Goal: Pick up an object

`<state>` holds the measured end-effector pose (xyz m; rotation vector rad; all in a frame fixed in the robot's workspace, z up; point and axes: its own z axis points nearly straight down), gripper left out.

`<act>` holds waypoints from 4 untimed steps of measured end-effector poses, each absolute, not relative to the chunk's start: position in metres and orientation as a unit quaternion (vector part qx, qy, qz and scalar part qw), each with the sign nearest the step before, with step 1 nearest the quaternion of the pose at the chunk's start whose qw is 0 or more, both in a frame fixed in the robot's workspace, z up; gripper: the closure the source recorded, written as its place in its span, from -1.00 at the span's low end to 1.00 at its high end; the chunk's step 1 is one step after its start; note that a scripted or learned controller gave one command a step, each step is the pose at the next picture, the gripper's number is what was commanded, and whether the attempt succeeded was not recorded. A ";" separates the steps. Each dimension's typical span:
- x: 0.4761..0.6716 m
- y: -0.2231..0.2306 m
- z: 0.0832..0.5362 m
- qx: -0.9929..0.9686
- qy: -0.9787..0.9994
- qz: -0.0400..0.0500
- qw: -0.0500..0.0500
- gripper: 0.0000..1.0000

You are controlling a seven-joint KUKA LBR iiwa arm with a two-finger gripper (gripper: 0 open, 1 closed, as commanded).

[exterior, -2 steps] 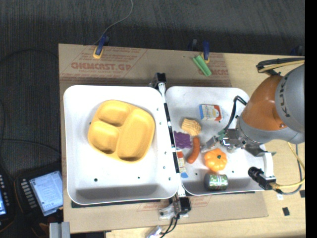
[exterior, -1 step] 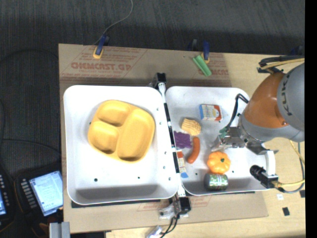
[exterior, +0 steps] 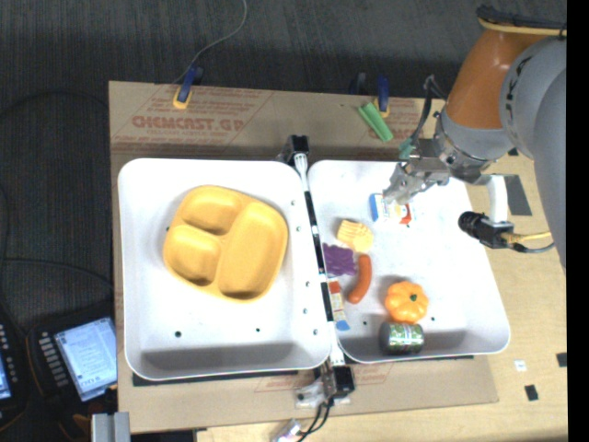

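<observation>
- Gripper [exterior: 402, 194], upper right of frame, hangs over the right bin [exterior: 460, 288]; finger state cannot be told.
- Yellow tray [exterior: 225, 240] fills the left bin [exterior: 147, 339].
- Pumpkin [exterior: 406, 300] sits lower right.

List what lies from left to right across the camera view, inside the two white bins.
Yellow three-compartment plastic plate → purple toy grapes → orange-red toy sausage → small blue card-like piece → orange toy pumpkin, with the gripper near the same line, farther back.
</observation>
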<state>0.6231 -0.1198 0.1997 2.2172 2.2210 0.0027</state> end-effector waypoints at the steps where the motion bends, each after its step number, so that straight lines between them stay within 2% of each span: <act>1: 0.549 -0.065 0.292 0.706 0.708 0.001 0.002 1.00; 2: 0.604 -0.118 0.190 0.707 0.707 -0.002 -0.001 1.00; 3: 0.669 -0.114 0.292 0.707 0.708 0.000 0.002 1.00; 4: 0.668 -0.114 0.291 0.707 0.707 -0.001 0.001 -1.00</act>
